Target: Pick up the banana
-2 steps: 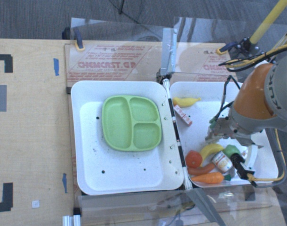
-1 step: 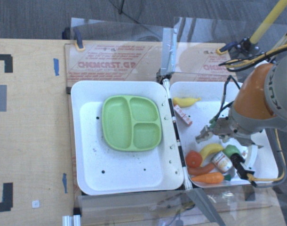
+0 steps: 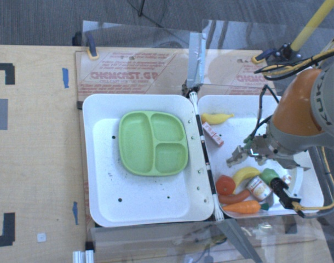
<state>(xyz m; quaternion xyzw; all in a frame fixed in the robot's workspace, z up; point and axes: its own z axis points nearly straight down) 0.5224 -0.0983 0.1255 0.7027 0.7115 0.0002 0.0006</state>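
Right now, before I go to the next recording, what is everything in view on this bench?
left bin: 1, white, left half of the bench
divided plate: 1, light green, three compartments, in the left bin
right bin: 1, white, beside the left bin
yellow pepper-like piece: 1, yellow, far left part of the right bin
small box: 1, red and white, just below that piece
banana: 1, yellow, near middle of the right bin
tomato: 1, red, left of the banana
carrot: 1, orange, near edge of the right bin
arm: 1, grey and orange, from the right
gripper: 1, above the banana
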